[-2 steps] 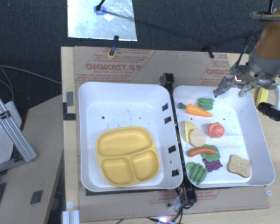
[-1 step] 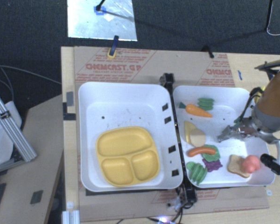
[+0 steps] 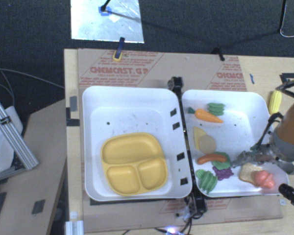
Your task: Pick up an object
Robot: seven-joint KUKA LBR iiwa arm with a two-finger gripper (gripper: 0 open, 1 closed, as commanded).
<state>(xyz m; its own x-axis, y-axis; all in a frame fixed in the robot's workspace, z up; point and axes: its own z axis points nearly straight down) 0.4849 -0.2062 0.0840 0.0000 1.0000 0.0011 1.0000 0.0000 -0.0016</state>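
Camera view
Left bin (image 3: 132, 99): holds a yellow tray (image 3: 134, 161) with three compartments.
Right bin (image 3: 235, 102): holds toy food.
Carrot (image 3: 208, 115): near the far wall, just in front of green beans (image 3: 215, 106).
Hot dog (image 3: 212, 157): in the middle, beside purple grapes (image 3: 223, 172).
Arm (image 3: 290, 136): enters from the right, low over the right bin.
Gripper (image 3: 241, 157): just right of the hot dog and above the bread (image 3: 247, 173); its fingers look spread, nothing between them.

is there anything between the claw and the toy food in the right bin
Nothing visible blocks it. The claw is already low in the right bin, with the bread piece and purple grapes right beside it.
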